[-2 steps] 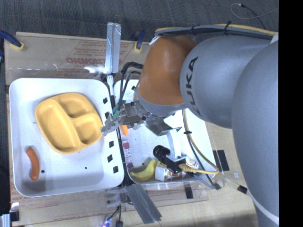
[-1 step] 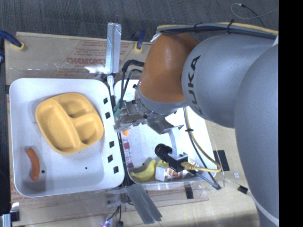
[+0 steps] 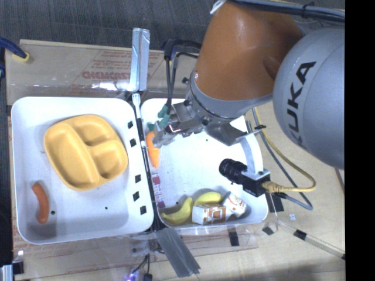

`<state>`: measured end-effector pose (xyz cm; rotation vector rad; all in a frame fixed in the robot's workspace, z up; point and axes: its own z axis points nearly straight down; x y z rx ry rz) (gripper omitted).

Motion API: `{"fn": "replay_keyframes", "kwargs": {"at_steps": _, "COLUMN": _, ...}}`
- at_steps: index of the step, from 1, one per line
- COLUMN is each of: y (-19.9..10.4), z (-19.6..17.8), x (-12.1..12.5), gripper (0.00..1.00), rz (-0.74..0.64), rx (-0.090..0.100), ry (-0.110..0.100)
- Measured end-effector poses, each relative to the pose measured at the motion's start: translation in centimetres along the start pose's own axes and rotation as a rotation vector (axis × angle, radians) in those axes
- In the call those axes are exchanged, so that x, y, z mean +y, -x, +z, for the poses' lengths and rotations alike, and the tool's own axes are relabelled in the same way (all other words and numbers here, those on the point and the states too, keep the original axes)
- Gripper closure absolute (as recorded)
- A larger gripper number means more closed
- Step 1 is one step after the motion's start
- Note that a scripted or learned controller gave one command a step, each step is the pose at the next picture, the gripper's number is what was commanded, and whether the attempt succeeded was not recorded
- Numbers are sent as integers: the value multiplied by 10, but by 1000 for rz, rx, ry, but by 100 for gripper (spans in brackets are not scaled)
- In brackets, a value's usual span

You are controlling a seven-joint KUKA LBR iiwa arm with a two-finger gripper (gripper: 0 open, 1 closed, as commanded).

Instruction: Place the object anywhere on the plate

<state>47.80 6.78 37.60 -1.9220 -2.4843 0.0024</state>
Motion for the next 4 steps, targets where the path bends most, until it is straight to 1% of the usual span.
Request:
{"fn": "replay_keyframes", "kwargs": {"at_steps": 1, "y": -32, "z": 132, "x": 30, "gripper": 100, "rz": -14, "rx": 0, "ry": -7}}
{"fn": "replay_keyframes", "kwargs": {"at_steps": 2, "y": -32, "z": 132, "x": 30, "gripper": 0, "rz": -13, "rx": 0, "ry": -6}}
{"fn": "replay_keyframes", "kwargs": {"at_steps": 3, "y": -32, "z": 124, "x": 30, "gripper": 100, "rz": -19, "rx": -1, "ry": -13}}
{"fn": "replay_keyframes", "kwargs": {"at_steps": 4, "y": -32, "z": 124, "x": 30, "gripper": 0, "rz": -19, "rx": -1, "ry": -13}}
